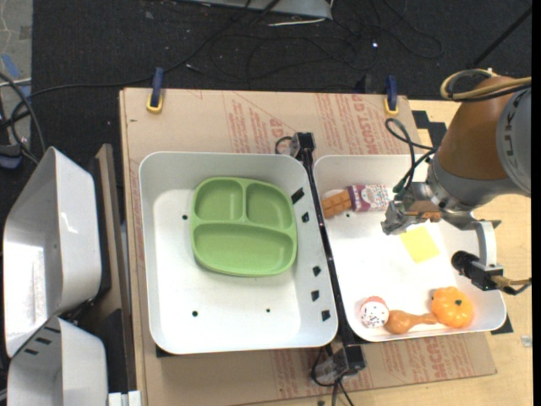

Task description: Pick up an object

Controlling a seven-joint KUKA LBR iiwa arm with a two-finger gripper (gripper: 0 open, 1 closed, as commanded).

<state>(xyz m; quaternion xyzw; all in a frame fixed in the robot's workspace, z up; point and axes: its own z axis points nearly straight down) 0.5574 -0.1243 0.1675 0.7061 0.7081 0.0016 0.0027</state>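
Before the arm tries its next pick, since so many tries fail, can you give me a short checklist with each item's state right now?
1. Pincer over the right bin: ok.
2. Yellow square beside the pincer, uncovered: ok.
3. Pincer open for a grasp: cannot tell.
4. Anything held already: cannot tell.
5. Orange pumpkin and gourd apart from the yellow square: ok.
6. Green tray in the left bin, out of the way: ok.

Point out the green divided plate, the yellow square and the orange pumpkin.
green divided plate (244, 245): camera view, on its large lower compartment.
yellow square (420, 245): camera view, on the middle of its flat face.
orange pumpkin (453, 309): camera view, on its rounded body.
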